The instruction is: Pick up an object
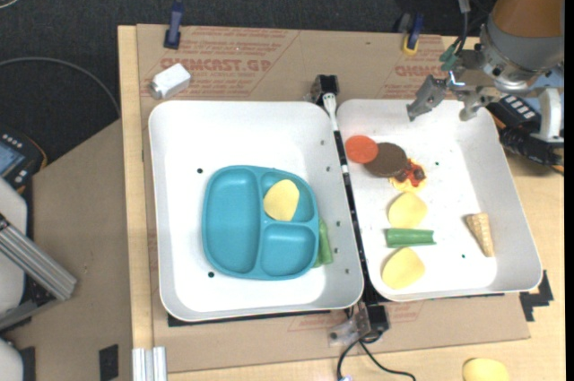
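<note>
Camera view: we are seeing grey two-finger gripper [447,99] hanging with fingers spread, gripping nothing, over right white bin's [518,218] far edge. Nearest candidate, flat round orange-red plastic piece [361,149], is lying toward camera and left of fingers, near bin divider.

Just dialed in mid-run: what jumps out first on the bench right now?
The big teal divided plate in the left bin stands out, with a yellow piece in its upper right compartment. The right bin holds a scatter of small toy foods, among them an orange disc and a green bean. The gripper hangs open above that bin's far edge, holding nothing.
</note>
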Robot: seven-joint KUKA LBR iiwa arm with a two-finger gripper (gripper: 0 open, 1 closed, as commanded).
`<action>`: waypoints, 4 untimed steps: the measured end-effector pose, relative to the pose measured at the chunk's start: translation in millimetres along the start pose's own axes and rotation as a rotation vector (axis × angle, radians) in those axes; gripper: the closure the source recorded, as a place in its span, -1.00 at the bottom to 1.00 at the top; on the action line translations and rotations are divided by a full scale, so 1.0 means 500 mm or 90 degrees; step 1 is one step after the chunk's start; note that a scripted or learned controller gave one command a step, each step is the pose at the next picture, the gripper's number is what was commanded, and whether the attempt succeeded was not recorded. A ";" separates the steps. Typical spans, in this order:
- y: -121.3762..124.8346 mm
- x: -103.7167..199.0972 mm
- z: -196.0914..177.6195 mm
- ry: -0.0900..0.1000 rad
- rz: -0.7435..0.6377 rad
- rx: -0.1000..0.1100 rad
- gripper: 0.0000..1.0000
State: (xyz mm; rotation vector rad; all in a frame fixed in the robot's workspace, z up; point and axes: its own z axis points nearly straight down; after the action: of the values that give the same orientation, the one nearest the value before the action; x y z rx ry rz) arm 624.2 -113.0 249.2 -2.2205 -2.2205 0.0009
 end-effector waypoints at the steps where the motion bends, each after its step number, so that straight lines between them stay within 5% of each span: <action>1: 0.001 0.000 -0.022 -0.001 -0.001 -0.002 1.00; 2: -0.043 0.061 -0.367 -0.002 -0.003 -0.015 1.00; 3: -0.210 0.023 -0.199 0.001 0.004 0.006 1.00; 4: -0.228 0.185 -0.564 0.001 -0.006 -0.015 1.00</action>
State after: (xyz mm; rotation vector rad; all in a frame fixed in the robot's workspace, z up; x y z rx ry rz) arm 510.7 -20.9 531.4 -2.2207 -2.2426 -0.0266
